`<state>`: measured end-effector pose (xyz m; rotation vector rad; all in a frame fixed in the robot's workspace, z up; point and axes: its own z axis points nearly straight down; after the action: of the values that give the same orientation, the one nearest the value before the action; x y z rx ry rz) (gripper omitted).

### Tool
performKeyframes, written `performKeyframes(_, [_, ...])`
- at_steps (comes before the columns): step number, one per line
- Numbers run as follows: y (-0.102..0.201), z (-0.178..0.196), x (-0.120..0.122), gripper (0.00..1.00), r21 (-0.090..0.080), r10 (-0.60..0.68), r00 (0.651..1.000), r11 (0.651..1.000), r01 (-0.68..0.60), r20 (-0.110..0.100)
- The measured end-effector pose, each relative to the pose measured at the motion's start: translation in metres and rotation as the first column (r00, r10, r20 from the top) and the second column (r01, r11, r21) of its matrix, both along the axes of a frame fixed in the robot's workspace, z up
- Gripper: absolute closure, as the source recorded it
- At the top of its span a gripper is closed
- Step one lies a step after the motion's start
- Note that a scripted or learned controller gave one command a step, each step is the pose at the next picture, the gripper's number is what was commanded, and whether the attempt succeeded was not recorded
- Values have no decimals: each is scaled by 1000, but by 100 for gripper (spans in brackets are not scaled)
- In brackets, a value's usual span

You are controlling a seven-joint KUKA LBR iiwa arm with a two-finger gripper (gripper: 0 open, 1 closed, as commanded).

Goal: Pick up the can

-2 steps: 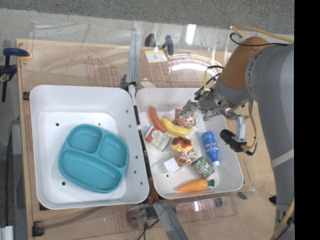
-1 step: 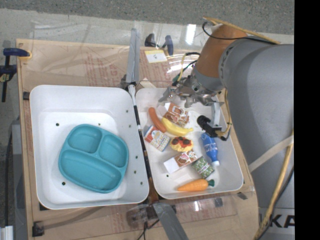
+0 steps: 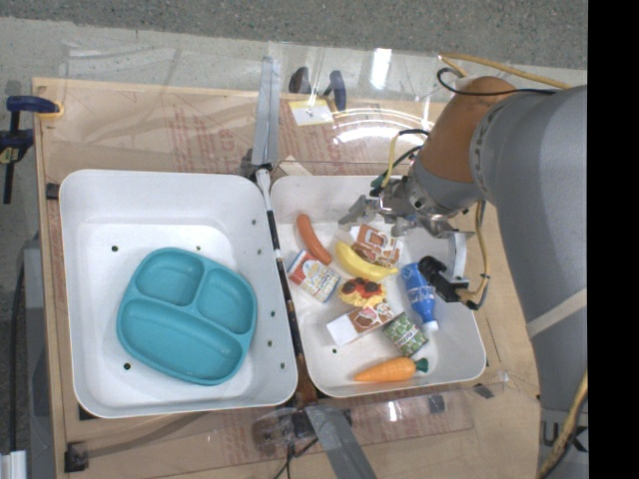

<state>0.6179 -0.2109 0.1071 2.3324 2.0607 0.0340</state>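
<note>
Arm [image 3: 534, 198]: thick grey cylindrical links, smooth matte finish. Orange band [image 3: 467, 128] rounds the joint above the wrist. Wrist flange darker grey. Yellow cable [image 3: 477, 68] loops over the top of the orange section; thinner yellow and black leads run along the wrist. Claw [image 3: 384, 213]: bare metal and black parts, with a black block [image 3: 439, 277] mounted off one side.

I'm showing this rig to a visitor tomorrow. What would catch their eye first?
Probably the big grey arm with its orange band, reaching in from the right over the right bin. Next, that bin's bright clutter: a banana, a carrot, a sausage. The left bin holds a teal divided plate.
</note>
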Motion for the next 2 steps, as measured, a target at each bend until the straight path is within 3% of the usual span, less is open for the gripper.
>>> performKeyframes(1, [-13,0,-10,0,-1,70,998,998,-70,0])
performKeyframes(2, [-21,0,-34,0,-5,118,993,993,-118,2])
